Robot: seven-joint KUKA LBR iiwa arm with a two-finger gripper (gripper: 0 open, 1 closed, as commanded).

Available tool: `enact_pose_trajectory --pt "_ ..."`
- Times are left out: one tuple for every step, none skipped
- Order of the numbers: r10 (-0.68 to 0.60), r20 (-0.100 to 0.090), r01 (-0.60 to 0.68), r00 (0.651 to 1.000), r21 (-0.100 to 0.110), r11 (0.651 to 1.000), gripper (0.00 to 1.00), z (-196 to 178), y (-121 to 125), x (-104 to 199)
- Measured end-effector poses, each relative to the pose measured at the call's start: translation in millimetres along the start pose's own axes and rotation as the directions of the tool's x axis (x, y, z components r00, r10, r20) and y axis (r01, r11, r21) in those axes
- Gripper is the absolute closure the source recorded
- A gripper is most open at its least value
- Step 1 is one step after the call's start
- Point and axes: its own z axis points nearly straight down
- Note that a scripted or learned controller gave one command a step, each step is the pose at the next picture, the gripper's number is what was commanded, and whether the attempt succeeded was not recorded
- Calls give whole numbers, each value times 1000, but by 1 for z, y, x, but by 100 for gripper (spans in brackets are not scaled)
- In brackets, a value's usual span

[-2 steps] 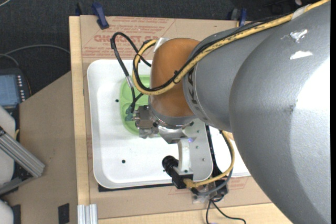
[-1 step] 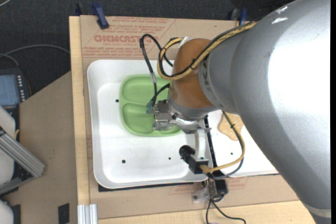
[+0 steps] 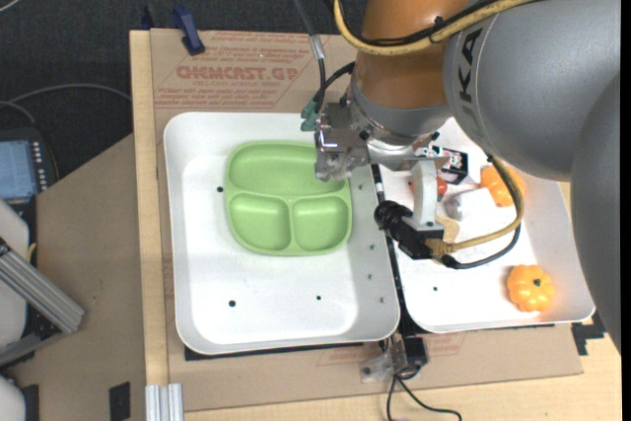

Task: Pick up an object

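Green plate (image 3: 286, 202) lies in the left bin (image 3: 197, 242); your gripper (image 3: 333, 158) hangs over its right rim, the approach step by my reading. Whether the fingers are open, you cannot tell. Next: lower onto the rim and close.

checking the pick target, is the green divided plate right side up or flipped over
Right side up: the green divided plate lies flat in the left bin, its three hollow compartments facing up.

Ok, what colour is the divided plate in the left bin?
Light green, all three compartments alike. The plate shows in the camera view, lying in the left white bin.
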Motion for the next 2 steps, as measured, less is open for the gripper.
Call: enact_pose_trajectory --pt "11 6 -11 1000 13 1000 100 -55 -56 -75" --pt "-4 3 4 1000 15 1000 100 -69 -54 14"
